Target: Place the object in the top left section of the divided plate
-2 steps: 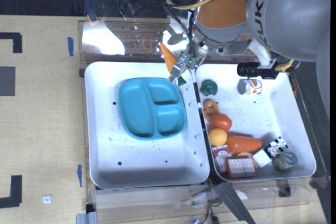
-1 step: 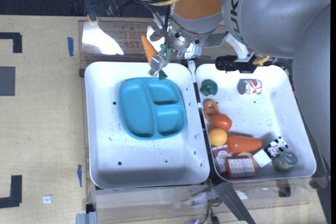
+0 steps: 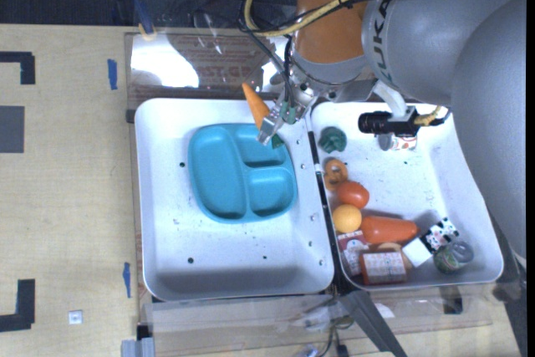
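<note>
A: Where's the gripper [image 3: 272, 130]?

B: Near the frame's centre, over the upper right corner of the blue divided plate [image 3: 238, 173], which lies in the left bin [image 3: 167, 247].

A: Is it pinching anything?

B: An orange carrot-shaped object [image 3: 254, 100] sticks up and to the left just beside it, but I cannot tell whether the gripper is spread or pressed together.

A: And the right bin [image 3: 468, 180]?

B: A green round piece [image 3: 333, 138], a tomato [image 3: 352, 195], a yellow ball [image 3: 346, 218], a larger carrot [image 3: 387, 229] and small boxes [image 3: 383, 264].
</note>
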Robot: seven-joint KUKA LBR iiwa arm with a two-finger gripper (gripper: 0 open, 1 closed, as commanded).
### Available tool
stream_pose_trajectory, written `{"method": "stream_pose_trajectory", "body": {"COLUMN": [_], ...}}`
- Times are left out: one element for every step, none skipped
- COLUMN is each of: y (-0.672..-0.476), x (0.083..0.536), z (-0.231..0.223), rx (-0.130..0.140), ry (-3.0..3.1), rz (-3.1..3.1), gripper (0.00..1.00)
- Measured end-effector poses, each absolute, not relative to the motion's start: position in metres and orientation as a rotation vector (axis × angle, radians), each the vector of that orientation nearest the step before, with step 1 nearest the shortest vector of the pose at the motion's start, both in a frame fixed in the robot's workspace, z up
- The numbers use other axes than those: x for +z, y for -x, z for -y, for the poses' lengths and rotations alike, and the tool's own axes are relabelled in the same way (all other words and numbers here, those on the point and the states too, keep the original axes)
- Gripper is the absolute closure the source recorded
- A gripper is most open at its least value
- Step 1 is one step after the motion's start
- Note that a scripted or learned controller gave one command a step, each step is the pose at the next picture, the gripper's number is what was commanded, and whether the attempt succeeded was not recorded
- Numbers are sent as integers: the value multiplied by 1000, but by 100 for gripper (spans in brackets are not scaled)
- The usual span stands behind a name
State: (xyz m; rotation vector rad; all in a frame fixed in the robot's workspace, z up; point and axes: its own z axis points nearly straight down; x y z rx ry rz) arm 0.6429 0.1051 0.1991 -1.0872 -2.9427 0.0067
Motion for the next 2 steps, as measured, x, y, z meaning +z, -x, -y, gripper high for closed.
{"method": "stream_pose_trajectory", "body": {"y": [-653,-655], "x": [273,352], "z": [-110,-103], "rx": [-8,-7], "ry": [996,740], "rz": [2991,3065], "gripper": [100,100]}}
